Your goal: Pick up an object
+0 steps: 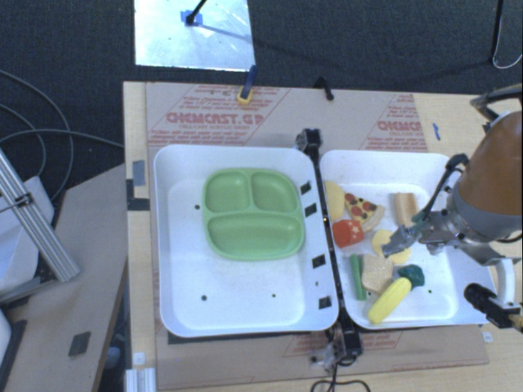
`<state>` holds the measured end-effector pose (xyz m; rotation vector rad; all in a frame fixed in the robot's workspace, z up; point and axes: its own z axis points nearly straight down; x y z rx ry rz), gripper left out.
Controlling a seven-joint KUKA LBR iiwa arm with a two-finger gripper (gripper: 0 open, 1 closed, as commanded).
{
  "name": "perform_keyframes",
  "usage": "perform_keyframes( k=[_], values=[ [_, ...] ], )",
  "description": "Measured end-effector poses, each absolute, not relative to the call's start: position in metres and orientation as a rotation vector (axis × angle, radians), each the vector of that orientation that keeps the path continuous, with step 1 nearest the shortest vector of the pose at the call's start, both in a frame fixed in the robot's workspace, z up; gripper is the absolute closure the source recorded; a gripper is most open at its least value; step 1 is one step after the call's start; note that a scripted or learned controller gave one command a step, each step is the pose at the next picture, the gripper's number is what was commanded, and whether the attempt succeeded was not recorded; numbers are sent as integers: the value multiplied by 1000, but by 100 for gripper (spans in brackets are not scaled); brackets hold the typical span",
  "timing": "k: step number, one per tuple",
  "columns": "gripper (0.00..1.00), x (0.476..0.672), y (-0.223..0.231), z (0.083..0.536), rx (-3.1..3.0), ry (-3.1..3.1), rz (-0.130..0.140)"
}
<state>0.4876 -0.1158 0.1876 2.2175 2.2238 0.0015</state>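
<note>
The right bin (437,166) holds several toy foods. There is a pizza slice (363,207), a red tomato (346,233), a tan bun (404,207), a yellow wedge (333,196), a green bean (357,276), a tan cracker (377,273), a yellow corn cob (389,298) and a dark green broccoli piece (412,275). My gripper (401,242) hangs low over the middle of this bin. It sits right at a pale yellow piece (382,241), partly covering it. The view does not show anything held in it.
The left bin (184,300) carries a green divided plate (252,216). A black divider with clips (320,219) runs between the bins. My arm's orange band (500,166) and grey wrist (482,223) overhang the right bin's right edge. Cables and a reflective sheet (193,23) lie behind the bench.
</note>
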Motion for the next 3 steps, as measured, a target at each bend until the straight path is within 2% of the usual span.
perform_keyframes(
  k=[1, 2, 3],
  values=[
    [0, 486, -88, 84, 2220, 2228, -2],
    [100, 488, -90, 99, 2220, 2220, 4],
    [100, 541, -75, 190, 2204, 2223, 14]
  ],
)
